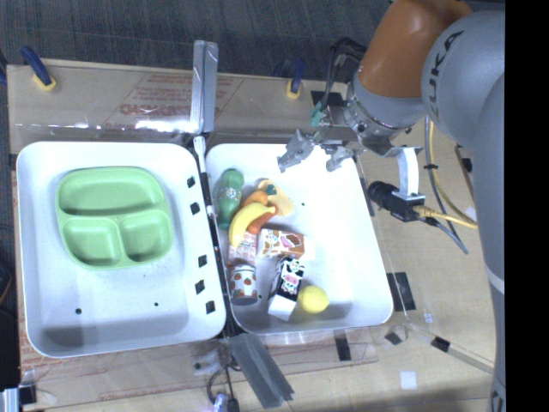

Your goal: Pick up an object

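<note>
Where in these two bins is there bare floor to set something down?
Left bin: bare floor below the green tray. Right bin: a bare strip along its right side. Crowded on its left, from the banana to the lemon.

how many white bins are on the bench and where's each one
2. The left bin holds a green divided tray. The right bin sits beside it and holds the pile of small items; the gripper hovers over its far edge.

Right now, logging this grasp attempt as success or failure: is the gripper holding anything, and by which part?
Nothing is held. The gripper hangs open over the right bin's far edge, apart from the banana and the other items.
</note>
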